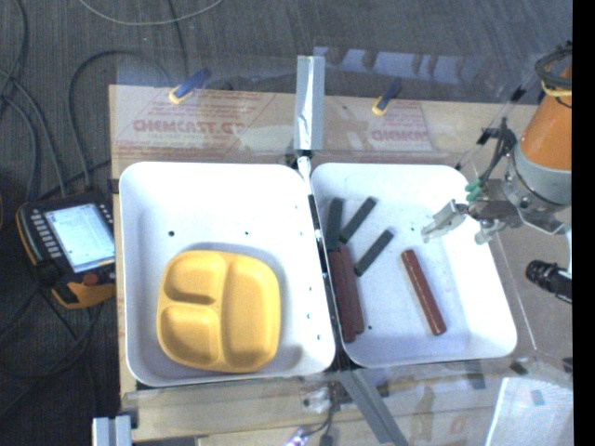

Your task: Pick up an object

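Camera view: gripper [462,223] hanging over the right bin's [483,337] upper right area, fingers spread apart, nothing between them. Loose in that bin: a reddish-brown stick [423,292] just below the claw, a longer dark brown stick [347,293] along the left wall, plus three small dark grey blocks [357,219] near the top left. Over in the left bin [139,193], a yellow divided tray [221,308] sitting low and centre.
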Available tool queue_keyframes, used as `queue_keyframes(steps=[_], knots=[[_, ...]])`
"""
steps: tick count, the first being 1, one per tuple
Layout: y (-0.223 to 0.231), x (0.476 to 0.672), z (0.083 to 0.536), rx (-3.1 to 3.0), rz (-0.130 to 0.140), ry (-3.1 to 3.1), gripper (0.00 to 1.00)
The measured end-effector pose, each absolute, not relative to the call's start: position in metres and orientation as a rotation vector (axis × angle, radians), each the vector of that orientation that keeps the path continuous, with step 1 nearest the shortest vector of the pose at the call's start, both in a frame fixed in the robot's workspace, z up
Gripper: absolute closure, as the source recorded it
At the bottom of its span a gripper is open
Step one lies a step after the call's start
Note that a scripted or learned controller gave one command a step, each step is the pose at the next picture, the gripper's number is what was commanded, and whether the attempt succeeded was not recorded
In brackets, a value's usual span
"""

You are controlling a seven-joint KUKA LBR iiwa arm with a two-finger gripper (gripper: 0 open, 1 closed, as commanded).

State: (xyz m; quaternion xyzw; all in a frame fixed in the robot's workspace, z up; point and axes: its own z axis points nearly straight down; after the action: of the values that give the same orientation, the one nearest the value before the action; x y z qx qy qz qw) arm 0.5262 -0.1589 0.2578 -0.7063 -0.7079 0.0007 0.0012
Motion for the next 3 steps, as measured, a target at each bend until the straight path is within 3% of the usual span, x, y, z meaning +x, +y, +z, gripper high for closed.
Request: queue_keyframes(steps=[1, 2, 3], knots=[[-0.188, 0.55, 0.156, -2.201, 0.003, -2.239, 0.0], [-0.164, 0.541, 0.091, -2.241, -0.008, -2.22, 0.0], [-0.163, 0.542, 0.101, -2.241, -0.013, -2.221, 1.0]])
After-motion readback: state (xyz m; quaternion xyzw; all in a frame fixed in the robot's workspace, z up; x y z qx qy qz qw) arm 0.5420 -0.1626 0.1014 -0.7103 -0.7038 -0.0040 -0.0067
